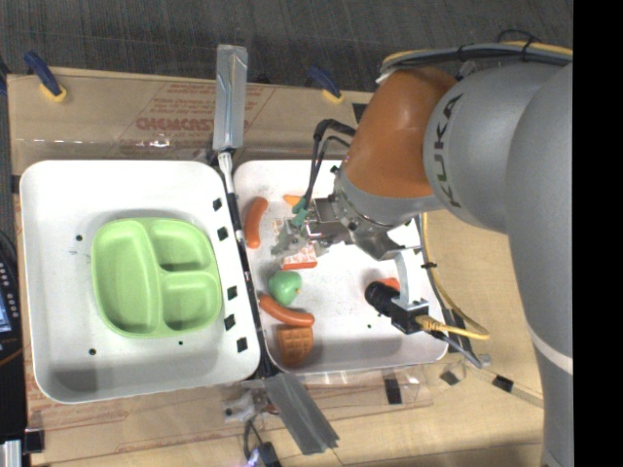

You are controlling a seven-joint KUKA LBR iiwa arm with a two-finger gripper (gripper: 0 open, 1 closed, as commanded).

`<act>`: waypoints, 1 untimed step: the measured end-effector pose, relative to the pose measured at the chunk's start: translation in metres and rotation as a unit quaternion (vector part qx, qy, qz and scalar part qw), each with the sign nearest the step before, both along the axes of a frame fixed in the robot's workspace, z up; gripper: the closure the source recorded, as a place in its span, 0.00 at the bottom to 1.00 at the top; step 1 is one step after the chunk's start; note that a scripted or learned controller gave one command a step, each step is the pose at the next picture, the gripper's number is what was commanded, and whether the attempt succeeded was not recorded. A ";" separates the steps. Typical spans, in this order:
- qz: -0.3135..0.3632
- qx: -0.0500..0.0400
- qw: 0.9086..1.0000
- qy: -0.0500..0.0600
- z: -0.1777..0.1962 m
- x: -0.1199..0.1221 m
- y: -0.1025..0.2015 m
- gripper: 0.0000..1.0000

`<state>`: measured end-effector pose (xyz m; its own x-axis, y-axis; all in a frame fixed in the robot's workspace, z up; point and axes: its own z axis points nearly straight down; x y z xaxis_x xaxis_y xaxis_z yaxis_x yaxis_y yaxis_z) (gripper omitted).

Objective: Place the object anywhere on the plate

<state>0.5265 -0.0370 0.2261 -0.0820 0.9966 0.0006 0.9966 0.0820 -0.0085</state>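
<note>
The claw [297, 230] hangs low in the right bin [341, 348], left of the frame's centre; whether it is spread or pinching I cannot tell. The toy food beneath and around it looks light, rigid and smooth: two sausages [255, 220] [286, 311], a green piece [285, 285], a bread-like block [295, 342]. The rounded sausages seem easiest to grip across their middles. The green plate [156, 275] sits in the left bin [49, 261] with open room around it; the divider between the bins must be cleared
</note>
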 end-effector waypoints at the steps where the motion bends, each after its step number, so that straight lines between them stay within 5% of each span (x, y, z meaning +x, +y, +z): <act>1: 0.032 0.001 0.999 0.002 -0.023 -0.002 -0.010 1.00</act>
